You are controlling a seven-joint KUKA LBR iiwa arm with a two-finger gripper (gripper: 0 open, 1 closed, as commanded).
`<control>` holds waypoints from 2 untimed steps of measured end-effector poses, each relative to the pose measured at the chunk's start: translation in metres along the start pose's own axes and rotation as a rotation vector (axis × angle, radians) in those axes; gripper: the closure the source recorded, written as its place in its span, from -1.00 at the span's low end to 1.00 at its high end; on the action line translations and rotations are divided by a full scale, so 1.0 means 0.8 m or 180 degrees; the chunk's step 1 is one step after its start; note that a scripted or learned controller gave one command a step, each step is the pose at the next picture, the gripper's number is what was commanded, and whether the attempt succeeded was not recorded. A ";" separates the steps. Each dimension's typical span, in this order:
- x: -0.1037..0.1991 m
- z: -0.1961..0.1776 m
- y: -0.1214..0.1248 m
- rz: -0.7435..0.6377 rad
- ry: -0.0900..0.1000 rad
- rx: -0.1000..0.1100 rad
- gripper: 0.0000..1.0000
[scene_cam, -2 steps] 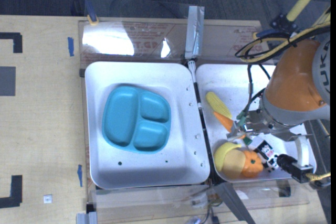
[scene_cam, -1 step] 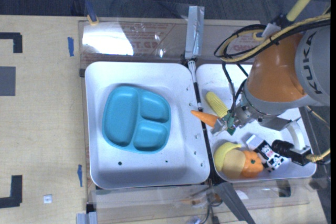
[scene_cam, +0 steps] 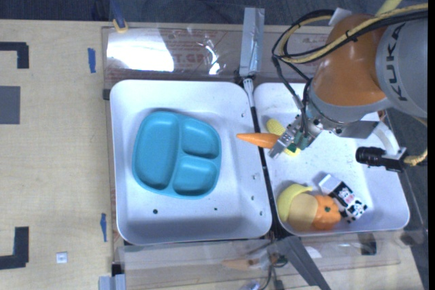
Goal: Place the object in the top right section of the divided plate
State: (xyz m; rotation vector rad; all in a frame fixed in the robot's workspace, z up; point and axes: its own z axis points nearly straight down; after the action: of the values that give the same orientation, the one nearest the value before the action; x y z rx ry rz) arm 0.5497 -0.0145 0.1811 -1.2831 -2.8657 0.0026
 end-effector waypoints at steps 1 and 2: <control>-0.023 -0.001 0.093 -0.0891 -0.0005 -0.0006 1.00; -0.035 -0.051 0.143 -0.1775 -0.0016 -0.0015 1.00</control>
State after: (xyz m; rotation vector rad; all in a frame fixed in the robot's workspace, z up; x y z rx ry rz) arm 0.6540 0.0408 0.2220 -0.4458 -3.1141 -0.0016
